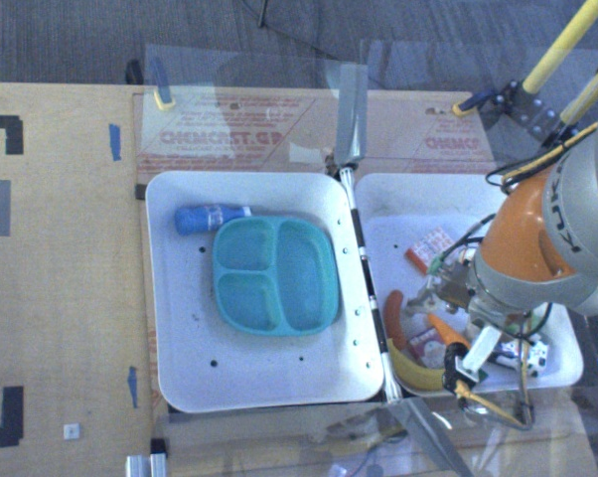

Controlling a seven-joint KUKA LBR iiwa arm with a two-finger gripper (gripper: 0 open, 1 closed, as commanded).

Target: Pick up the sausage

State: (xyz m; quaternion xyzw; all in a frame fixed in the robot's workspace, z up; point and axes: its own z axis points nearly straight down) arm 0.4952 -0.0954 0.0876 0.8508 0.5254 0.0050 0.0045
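camera view: the sausage point(393, 318) is a reddish curved link just above the banana point(418, 374); the arm bends low right of it, gripper point(440, 298) grip state unclear.

The two white bins point(180, 366) look like smooth, hard plastic. The teal tray point(276, 276) is plastic too, and a bit shiny. The bench point(61, 296) looks like pale, flat wood. The sausage point(393, 318) is smooth and reddish.
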